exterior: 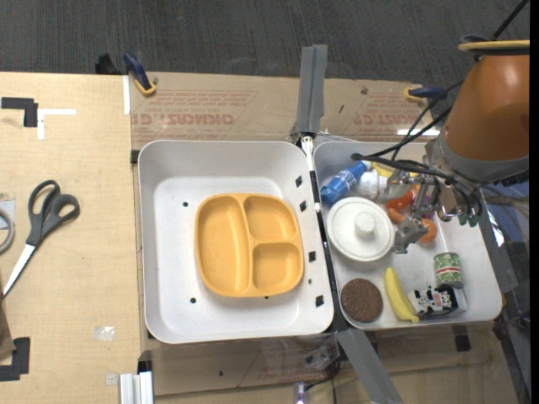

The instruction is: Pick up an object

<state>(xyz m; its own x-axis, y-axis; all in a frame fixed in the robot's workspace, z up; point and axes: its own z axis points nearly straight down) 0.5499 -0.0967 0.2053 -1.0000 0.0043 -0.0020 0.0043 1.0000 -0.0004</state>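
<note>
The grey arm (493, 99) hangs over the crowded right bin (488, 310), its tool (411, 225) low among the clutter; whether it is parted or closed cannot be told. A white lidded bowl (360, 228) sits just beside the tool, an orange item (425, 230) against it. Crowding risks a glancing, failed grab; the banana (399, 295) lies nearer the camera.
</note>
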